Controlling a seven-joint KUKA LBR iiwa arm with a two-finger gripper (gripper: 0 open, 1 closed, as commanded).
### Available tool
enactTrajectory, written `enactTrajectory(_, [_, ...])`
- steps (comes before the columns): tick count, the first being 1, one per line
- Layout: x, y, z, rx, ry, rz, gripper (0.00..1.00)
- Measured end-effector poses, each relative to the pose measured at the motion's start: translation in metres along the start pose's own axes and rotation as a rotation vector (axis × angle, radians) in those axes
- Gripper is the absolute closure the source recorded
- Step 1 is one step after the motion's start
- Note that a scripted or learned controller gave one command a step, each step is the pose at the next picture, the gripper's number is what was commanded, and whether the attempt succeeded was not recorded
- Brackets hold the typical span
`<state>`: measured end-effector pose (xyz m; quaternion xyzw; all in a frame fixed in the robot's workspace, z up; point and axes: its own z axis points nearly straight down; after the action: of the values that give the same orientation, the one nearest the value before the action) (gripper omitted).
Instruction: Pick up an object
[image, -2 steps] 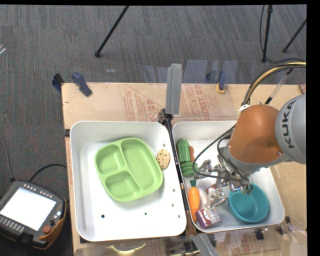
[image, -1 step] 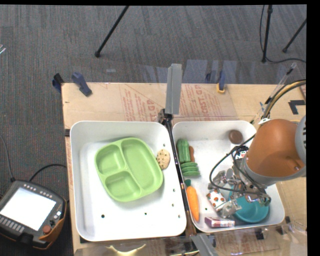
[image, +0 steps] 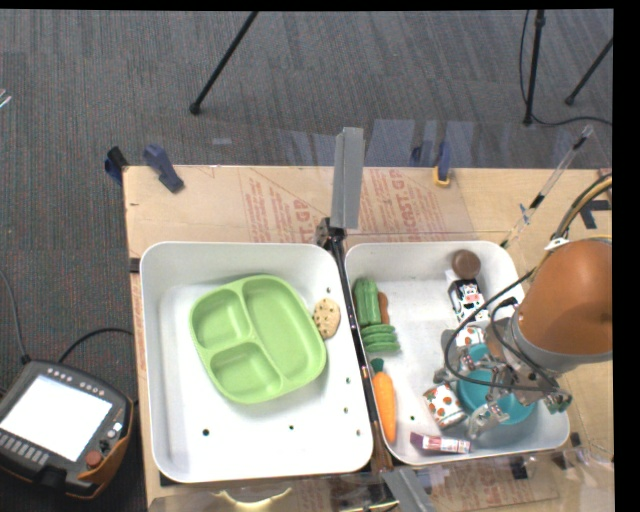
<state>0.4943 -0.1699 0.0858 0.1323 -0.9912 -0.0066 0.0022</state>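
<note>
Camera view: arm enters from the right, orange band over the right bin. Claw sits low in that bin's near right corner, over a teal object; its state is hidden by cables and wrist, so I cannot tell whether it grips anything.

Just left of the claw: a small white cup with red spots, tipped on its side. Below-left of the claw, by the near wall: a pink-and-white tube. Above the claw: a black-and-white toy, and beyond it a brown round piece. Farther left, along the bin's left wall: carrot, with a green ridged vegetable above it.

Well left of the claw, left bin: green divided plate, cookie touching its right edge.
</note>
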Motion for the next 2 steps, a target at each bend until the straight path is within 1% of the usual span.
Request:
enactTrajectory(1, [-0.004, 0.062, 0.000, 0.009, -0.001, -0.003, 0.00])
enactTrajectory(2, [-0.008, -0.009, 0.000, -0.005, -0.001, -0.199, 0.00])
